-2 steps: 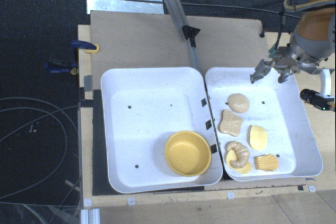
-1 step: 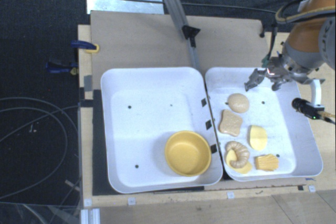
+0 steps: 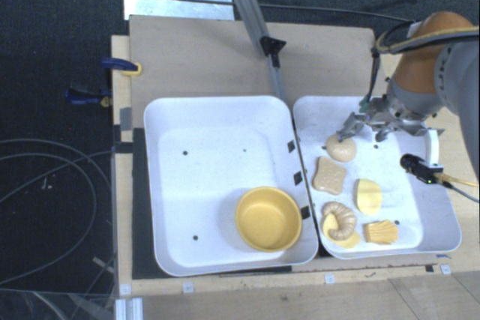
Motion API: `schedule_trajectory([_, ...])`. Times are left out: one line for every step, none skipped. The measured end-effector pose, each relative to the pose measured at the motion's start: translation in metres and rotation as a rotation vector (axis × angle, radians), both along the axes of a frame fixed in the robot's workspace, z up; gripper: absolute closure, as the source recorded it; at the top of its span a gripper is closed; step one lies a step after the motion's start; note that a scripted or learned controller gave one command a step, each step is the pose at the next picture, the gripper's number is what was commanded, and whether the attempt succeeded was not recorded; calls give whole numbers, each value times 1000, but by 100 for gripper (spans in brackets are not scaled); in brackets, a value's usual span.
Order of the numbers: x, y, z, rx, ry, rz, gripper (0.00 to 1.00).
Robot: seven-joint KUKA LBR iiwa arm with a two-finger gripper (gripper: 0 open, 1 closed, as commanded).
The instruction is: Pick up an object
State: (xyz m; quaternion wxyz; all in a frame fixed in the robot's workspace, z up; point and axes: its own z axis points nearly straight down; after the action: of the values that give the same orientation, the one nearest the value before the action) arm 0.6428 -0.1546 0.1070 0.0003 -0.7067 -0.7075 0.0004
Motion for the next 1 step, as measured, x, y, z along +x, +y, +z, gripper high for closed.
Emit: schedule_trajectory([2, 0, 15, -2, -7, 0, 100])
